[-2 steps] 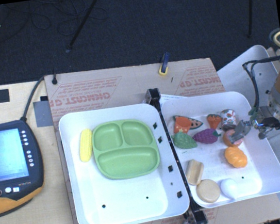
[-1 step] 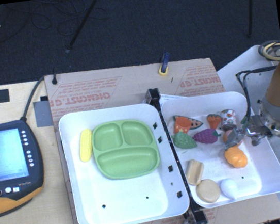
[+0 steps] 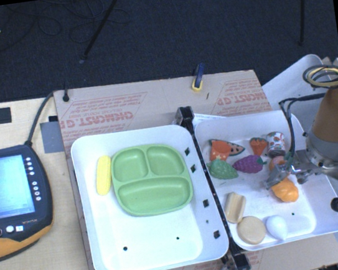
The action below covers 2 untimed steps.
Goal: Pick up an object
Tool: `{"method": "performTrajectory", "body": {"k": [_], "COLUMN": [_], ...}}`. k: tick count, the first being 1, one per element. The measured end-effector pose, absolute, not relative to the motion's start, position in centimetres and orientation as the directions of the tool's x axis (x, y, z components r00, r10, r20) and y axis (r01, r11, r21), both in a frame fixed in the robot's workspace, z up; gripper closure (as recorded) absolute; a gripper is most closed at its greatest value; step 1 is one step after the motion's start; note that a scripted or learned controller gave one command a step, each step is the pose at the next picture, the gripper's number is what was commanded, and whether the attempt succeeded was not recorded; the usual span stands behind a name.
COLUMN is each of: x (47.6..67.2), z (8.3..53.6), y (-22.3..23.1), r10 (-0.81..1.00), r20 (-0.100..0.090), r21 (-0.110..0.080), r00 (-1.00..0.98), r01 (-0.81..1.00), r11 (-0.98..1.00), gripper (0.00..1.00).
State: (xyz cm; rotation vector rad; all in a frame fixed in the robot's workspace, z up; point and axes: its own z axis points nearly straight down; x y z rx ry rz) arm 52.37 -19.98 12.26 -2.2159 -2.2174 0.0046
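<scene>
The right bin (image 3: 320,219) holds several toy foods. Along its far side lie an orange wedge (image 3: 224,149), a green piece (image 3: 222,169), a purple bunch (image 3: 247,164), a small red-orange piece (image 3: 258,145) and a small printed can (image 3: 275,142). Nearer the front lie a tan block (image 3: 234,207), a round tan biscuit (image 3: 252,230) and a white egg (image 3: 276,227). My gripper (image 3: 278,175) is low in the right half of this bin, reaching in from the right. It sits just above and against an orange lump (image 3: 286,192).
The left bin (image 3: 149,253) carries a green divided plate (image 3: 151,179) and a yellow piece (image 3: 102,174) beside it. A tablet-like pendant (image 3: 8,193) lies on the bench at far left. The arm's body (image 3: 334,125) hangs over the right bin's right rim.
</scene>
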Motion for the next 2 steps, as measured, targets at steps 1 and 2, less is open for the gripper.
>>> {"method": "performTrajectory", "body": {"k": [1,2], "x": [52.4,52.4], "z": [8.7,9.7], "y": [-19.8,-19.9], "r10": [1.0,1.0], "r20": [0.002,0.003], "r21": [-0.005,-0.004], "r00": [-0.001,0.003], "r01": [1.0,1.0], "r11": [0.001,-0.003], "gripper": [0.0,1.0]}}
